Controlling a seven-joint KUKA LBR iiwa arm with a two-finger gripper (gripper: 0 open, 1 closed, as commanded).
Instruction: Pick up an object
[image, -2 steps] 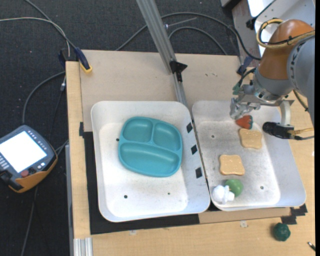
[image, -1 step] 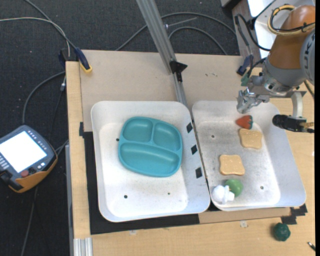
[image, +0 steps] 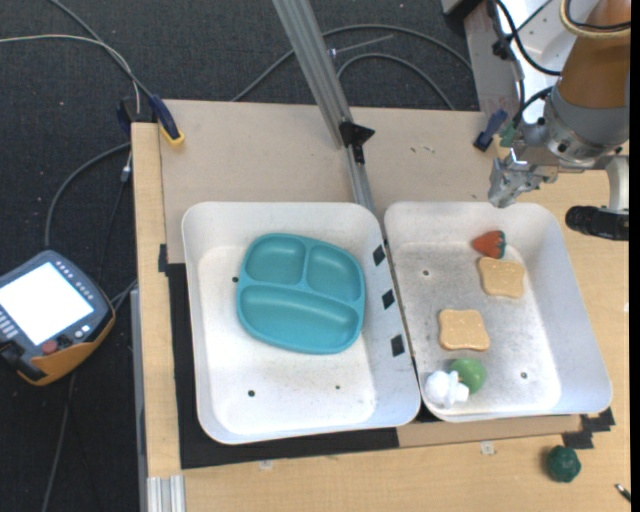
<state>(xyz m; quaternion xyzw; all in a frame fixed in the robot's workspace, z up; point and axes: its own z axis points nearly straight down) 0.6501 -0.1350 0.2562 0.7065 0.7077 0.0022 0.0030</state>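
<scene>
My gripper (image: 507, 190) hangs above the far rim of the right bin (image: 560, 300), just up and right of a small red toy with a green top (image: 489, 243). Nothing shows between its fingers. Below the red toy lies a tan bread-like slice (image: 501, 277). A second tan slice (image: 463, 329) sits nearer the bin's middle. At the bin's front, a green piece (image: 469, 374) touches a white piece (image: 442, 388).
The left bin (image: 215, 400) holds a teal divided plate (image: 299, 292). A grey metal strut (image: 325, 85) runs from the top down to the gap between the bins. A dark green ball (image: 563, 462) rests on the bench at the front right.
</scene>
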